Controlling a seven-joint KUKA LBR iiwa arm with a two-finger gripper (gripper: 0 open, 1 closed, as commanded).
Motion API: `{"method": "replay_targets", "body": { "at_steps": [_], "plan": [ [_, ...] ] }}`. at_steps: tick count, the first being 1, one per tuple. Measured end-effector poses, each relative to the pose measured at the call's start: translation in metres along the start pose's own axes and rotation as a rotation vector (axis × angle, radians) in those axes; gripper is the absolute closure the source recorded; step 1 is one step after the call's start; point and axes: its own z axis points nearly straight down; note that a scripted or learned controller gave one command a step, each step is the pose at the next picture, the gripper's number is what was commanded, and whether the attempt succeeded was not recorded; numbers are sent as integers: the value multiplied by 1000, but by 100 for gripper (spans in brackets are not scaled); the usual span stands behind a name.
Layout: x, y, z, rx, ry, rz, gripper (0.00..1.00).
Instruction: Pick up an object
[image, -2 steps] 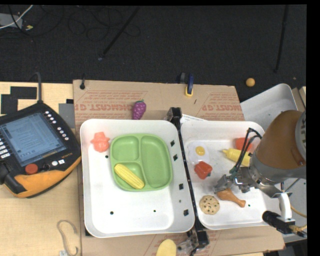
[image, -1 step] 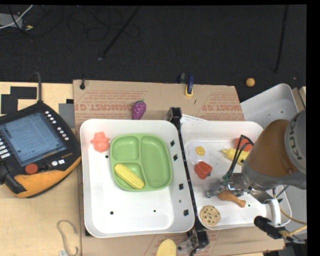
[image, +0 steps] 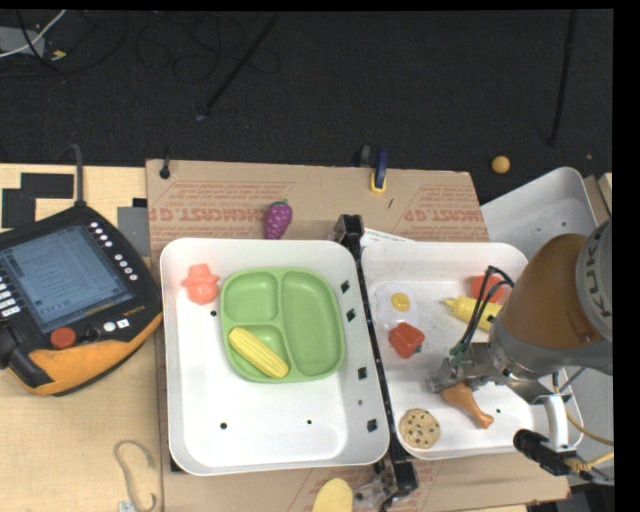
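Arm: a grey arm with an orange band enters from the right of the frame and bends down over the right bin (image: 500, 445).
Gripper (image: 452, 378): low in the right bin's lower middle; whether it is open or closed cannot be told, and no object is visibly held.
Chicken drumstick (image: 470, 403): brown, lying just beside the gripper tip, toward lower right.
Cookie (image: 419, 429): at the bin's lower left edge.
Red block (image: 405, 339): centre of the right bin.
Yellow disc (image: 400, 301): above the red block.
Left bin (image: 260, 435): holds a green divided plate (image: 312, 325) with corn (image: 258, 352), and a pink toy (image: 200, 284) at upper left.
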Motion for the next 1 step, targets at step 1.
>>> {"method": "replay_targets", "body": {
  "at_steps": [1],
  "plan": [
    [0, -2, -62, -4, -2, -7, 100]
  ]
}}
